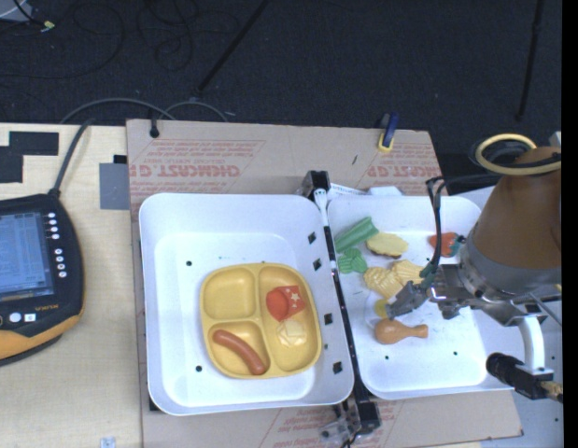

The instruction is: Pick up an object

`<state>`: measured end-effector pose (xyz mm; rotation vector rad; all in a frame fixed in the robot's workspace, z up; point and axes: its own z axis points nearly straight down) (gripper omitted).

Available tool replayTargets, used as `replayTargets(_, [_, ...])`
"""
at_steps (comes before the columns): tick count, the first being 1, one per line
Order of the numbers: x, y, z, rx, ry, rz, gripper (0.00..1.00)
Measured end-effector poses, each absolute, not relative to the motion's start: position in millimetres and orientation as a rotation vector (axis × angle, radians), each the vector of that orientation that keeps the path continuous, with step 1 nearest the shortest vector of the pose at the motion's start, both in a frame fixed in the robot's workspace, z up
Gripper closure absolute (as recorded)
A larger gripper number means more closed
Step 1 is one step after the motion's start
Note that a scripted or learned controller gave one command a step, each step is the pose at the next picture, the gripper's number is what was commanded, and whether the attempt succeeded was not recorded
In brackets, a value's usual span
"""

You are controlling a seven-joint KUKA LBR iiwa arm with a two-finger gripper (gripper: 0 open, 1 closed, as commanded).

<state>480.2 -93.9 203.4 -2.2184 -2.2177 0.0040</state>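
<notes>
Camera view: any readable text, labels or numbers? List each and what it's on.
Red print along the far edge of the brown cardboard sheet under the two white bins: upside down and too blurred for a sure reading.
Red print on the cardboard's near edge: too blurred to read.
Screen of the black and orange handheld control pendant: text lines too small to read.
Nothing else bears text.

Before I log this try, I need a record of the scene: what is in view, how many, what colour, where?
White bins: two, side by side.
Divided plate: one, yellow, left bin.
Sausage: one, reddish, on plate.
Tomato: one, red, on plate.
Pale piece: one, yellowish, on plate.
Green pieces: two, right bin.
Yellow pieces: several, right bin.
Drumstick: one, tan, right bin.
Pendant: one, black-orange, left.
Gripper: one, above the drumstick.
</notes>
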Motion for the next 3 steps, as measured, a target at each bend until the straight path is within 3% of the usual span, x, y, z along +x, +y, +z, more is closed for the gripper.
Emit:
replayTargets(1, [480.2,-95,213,-2.22,-2.213,0.006,1.0])
replayTargets(2, [483.5,-23,325,-2.214,-2.235,-0.014,1.0])
replayTargets(3, [478.0,60,384,-2.212,-2.231,-0.004,1.0])
